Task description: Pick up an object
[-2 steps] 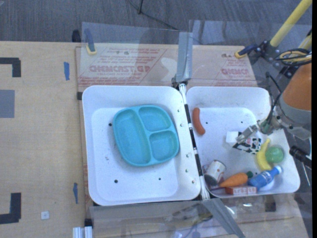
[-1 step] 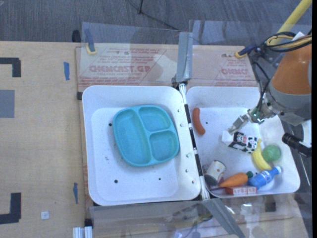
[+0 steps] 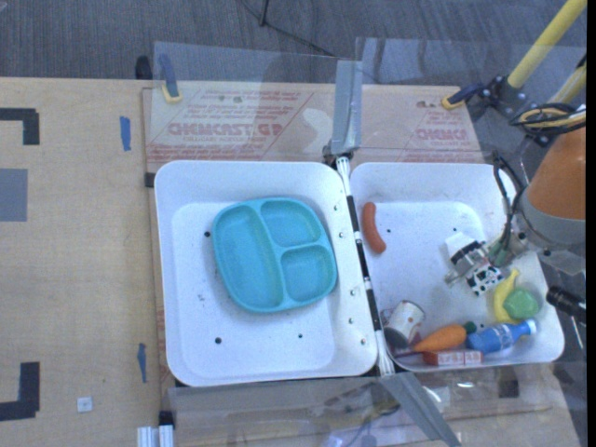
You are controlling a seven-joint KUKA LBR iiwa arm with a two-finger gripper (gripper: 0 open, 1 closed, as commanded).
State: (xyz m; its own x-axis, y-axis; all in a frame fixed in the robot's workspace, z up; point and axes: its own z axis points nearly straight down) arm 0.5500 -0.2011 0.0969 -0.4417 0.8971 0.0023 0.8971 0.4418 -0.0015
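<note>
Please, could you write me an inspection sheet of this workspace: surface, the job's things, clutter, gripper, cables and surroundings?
Surface: wooden bench bearing left bin and right bin.
Job's things: in the right bin, sausage, cup, carrot, blue bottle, green-yellow toy.
Clutter: teal divided plate in the left bin.
Gripper: gripper low over the right bin; finger state unclear.
Cables: black cable on the floor.
Surroundings: grey carpet, yellow pole.

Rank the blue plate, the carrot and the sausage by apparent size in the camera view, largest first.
1. blue plate, by far
2. carrot and sausage: they look about alike, so no ranking between them.
</note>
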